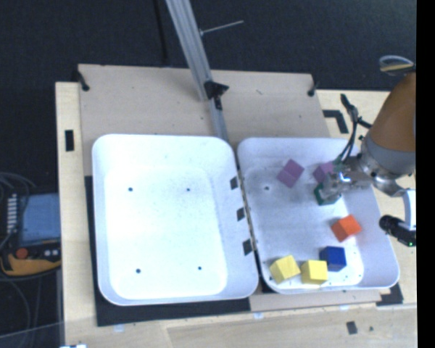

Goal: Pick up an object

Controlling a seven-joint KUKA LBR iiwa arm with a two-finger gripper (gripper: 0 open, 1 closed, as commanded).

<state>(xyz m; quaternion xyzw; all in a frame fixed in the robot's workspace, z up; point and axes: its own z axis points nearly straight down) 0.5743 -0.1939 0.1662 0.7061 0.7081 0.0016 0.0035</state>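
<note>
Hovering low in the right bin, the gripper sat just beside a purple block, which lay on its far side; whether it gripped anything, I could not tell.

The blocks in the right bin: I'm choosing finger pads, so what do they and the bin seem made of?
The yellow blocks, blue block and orange block look like painted wood or foam: matte, flat colour, no glare. Which one is unclear. The right bin looks like smooth white plastic, with rounded moulded corners.
</note>
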